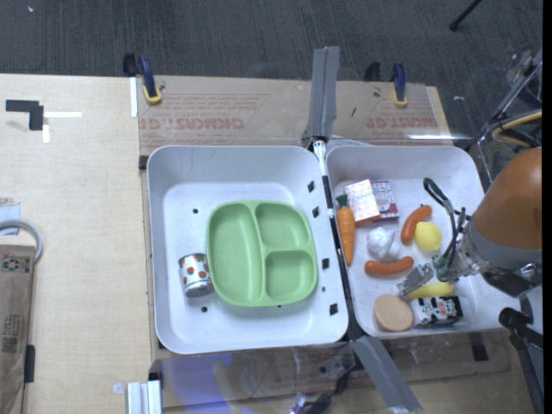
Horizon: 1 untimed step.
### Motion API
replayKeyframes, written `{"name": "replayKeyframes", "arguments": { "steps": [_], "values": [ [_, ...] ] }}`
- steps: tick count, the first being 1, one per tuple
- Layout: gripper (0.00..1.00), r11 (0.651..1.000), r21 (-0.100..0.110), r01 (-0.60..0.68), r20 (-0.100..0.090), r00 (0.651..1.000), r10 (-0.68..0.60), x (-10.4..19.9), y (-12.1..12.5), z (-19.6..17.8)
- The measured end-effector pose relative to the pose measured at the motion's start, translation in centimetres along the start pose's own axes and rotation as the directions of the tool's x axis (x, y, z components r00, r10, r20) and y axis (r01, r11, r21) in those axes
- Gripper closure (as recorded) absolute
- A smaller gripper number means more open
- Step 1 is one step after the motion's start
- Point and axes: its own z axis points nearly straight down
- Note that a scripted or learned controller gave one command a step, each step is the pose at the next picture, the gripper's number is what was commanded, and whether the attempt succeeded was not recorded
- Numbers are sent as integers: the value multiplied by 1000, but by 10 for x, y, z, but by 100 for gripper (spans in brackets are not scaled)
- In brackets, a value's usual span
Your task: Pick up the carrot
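Note:
The orange carrot (346, 232) with a green top lies lengthwise along the left wall of the right bin (470, 164), its tip toward the front. My gripper (425, 276) hangs low over the front right of that bin, above a yellow banana (434, 290). It is well to the right of the carrot and apart from it. The arm's orange band (517, 205) rises behind it at the right edge.
Between carrot and gripper lie a white garlic bulb (382, 244), a red sausage (389, 266), a lemon (428, 235) and a red-and-white box (372, 200). A round tan biscuit (393, 313) and a black packet (439, 310) sit at the front. The left bin (168, 231) holds a green divided plate (260, 253) and a small can (195, 273).

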Motion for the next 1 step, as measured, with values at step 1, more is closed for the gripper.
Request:
{"name": "replayKeyframes", "arguments": {
  "steps": [1],
  "values": [
    [100, 1000, -3, -3, 1, 1000, 3, -1, 1, -9]
  ]
}}
